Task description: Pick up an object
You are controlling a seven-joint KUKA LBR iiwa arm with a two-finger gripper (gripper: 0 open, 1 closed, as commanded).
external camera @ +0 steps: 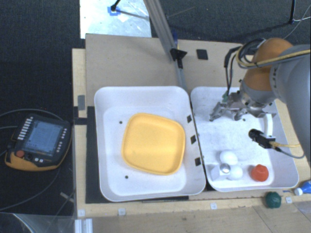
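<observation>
The arm [279, 72] reaches in from the right over the right bin [209, 98], and its pincer [224, 111] hangs low over that bin's upper part, above bare white floor. Its two fingers stand apart with nothing between them; the far finger [215, 114] points down and to the left. Lower in the same bin lie the loose things: two white balls [228, 157] touching each other, with a small silvery round piece [225, 168] just beside them, and a red object [260, 173] near the lower right corner. All of these sit well apart from the pincer. A small black part [257, 137] with a yellow cable juts out between the arm and the red object. The left bin [104, 130] holds a yellow square plate [153, 143], lying flat near its middle. Outside the bins, a dark green ball [273, 200] rests on the bench [131, 57] by the right bin's lower corner, and a teach pendant [38, 142] lies on the dark floor at the left.
</observation>
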